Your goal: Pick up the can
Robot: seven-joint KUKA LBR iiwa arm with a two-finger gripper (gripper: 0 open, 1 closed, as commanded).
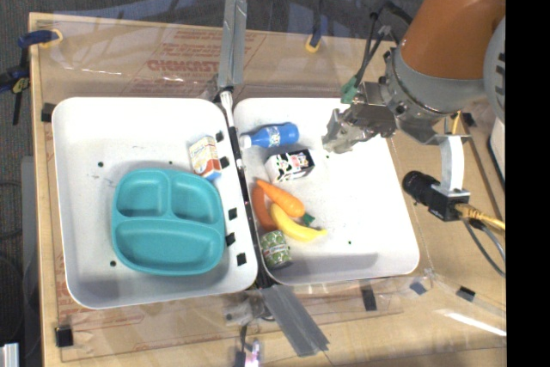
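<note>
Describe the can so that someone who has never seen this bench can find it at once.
Look in the right bin, at its near left corner by the divider between the bins. The can lies there, just below the banana and carrot. It is the small cylinder with a green speckled label.

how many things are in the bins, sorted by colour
Blue or teal: 2, the bottle and the divided plate
Orange: 1, the carrot
Yellow: 1, the banana
Green: 1, the can
Black and white: 1, the cow-print carton
Red and white: 1, the small box
Total: 7
</note>
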